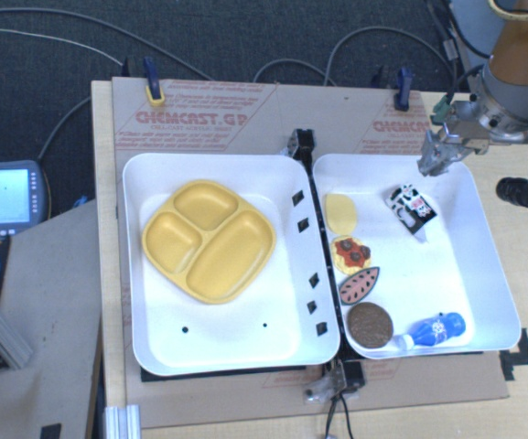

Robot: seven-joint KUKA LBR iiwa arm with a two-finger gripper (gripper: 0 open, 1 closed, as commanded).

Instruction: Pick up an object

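Note:
My gripper [436, 160] hangs over the far right corner of the right bin [483, 245], with nothing seen between its fingers. Just below and left of it lies a small black-and-white toy [412, 208]. Along the bin's left wall sit a pale yellow disc [340, 213], a pizza-like piece [350, 252], a watermelon slice [358, 284] and a brown round cookie [371, 325]. A blue bottle [436, 329] lies at the near edge.
The left bin [154, 332] holds a yellow divided plate [209, 240]. Black clips [301, 142] join the two bins at the centre. Blue clamps [154, 82] hold the board at the far edge. A small screen [3, 195] stands at the left.

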